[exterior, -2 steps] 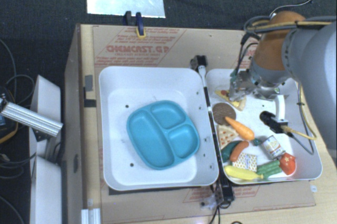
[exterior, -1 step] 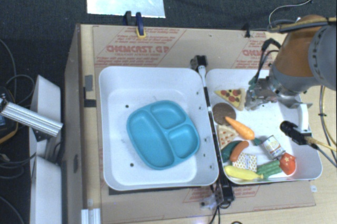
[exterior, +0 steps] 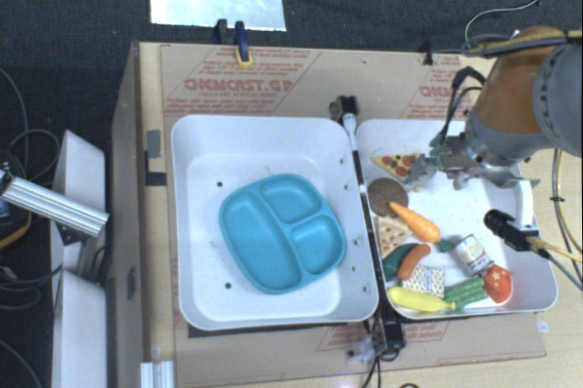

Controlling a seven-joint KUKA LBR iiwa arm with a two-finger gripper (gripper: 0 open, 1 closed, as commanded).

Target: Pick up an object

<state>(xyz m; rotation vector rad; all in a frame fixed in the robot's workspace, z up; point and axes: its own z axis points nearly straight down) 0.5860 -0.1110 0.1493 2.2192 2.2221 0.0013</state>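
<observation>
The jaws (exterior: 435, 166) hang low over the right bin (exterior: 545, 281), beside the pizza slice (exterior: 398, 164); whether they are spread is hard to tell. The carrot (exterior: 415, 221) lies just below. A blue tray (exterior: 281, 232) sits in the left bin (exterior: 205, 145).

A bench (exterior: 273, 72) topped with printed brown board carries two shallow white bins side by side, left bin (exterior: 196, 195) and right bin (exterior: 537, 281)
</observation>
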